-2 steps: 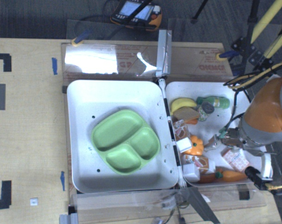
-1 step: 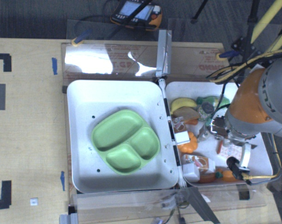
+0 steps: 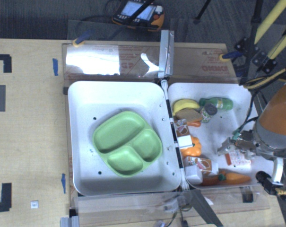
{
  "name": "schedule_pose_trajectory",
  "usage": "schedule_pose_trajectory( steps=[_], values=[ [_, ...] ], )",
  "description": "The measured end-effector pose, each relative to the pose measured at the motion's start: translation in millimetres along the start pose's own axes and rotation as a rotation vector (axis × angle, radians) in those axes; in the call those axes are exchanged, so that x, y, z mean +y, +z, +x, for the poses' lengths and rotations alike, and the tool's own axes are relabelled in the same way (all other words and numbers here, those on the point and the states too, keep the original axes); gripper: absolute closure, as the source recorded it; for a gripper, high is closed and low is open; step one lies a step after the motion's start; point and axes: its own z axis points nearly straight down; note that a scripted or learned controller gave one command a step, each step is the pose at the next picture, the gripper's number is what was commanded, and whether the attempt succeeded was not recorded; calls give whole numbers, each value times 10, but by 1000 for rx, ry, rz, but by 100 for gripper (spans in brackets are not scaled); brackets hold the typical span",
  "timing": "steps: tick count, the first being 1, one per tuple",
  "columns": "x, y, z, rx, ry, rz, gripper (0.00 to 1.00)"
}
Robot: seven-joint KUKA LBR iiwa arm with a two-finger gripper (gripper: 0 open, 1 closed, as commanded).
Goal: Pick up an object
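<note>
The right bin point(image 3: 218, 91) holds several objects. A yellow banana point(image 3: 184, 105) and a green bottle point(image 3: 216, 104) lie at its far side. An orange item with a white label point(image 3: 190, 146) sits against the left wall. A white carton point(image 3: 199, 166) and a carrot point(image 3: 233, 178) lie along the near edge. My gripper point(image 3: 236, 144) hangs low at the bin's right side, just above a white packet with red print point(image 3: 240, 160). Nothing can be seen held in it.
The left bin point(image 3: 81, 126) carries a green divided plate point(image 3: 127, 142). A metal divider point(image 3: 165, 56) stands behind the wall that the two bins share. The arm's orange band point(image 3: 276, 113) and cables point(image 3: 263, 79) overhang the right bin's right edge.
</note>
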Motion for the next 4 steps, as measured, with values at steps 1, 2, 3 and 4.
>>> schedule_pose_trajectory(
  steps=[1,2,3,4],
  values=[
    [6,-97,14,1,-2,-1,100],
    [33,42,23,4,20,-9,100],
    [107,34,415,-2,-14,-19,100],
    [148,33,-109,7,-152,-19,100]
  ],
)
